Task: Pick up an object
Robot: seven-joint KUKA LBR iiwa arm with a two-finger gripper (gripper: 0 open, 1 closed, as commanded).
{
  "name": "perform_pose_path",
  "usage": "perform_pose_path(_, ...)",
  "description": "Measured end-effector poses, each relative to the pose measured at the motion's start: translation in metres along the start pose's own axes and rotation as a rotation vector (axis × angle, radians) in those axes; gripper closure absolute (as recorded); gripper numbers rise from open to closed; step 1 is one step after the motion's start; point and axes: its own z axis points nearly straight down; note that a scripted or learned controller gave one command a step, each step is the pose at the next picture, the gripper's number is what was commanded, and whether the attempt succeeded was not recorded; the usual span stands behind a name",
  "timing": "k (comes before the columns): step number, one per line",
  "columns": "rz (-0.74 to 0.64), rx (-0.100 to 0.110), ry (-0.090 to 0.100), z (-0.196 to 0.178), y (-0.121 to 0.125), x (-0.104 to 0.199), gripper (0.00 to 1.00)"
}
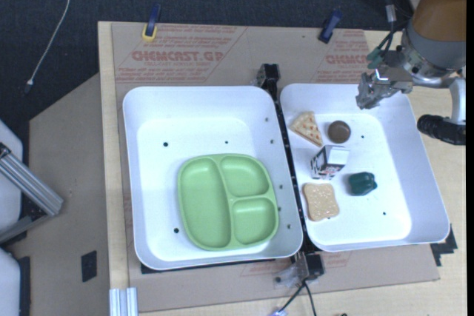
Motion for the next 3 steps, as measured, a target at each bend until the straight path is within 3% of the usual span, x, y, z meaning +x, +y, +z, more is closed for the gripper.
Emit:
perform_pose_path(1,-0.001,0.001,0.0,-0.038,0.001,0.0,1.0)
perform_pose_path(2,-0.006,0.008,0.004,-0.035,0.005,0.054,1.0)
perform_pose_path(3,-0.005,0.013,0.005,-0.009,0.008,0.108,1.0)
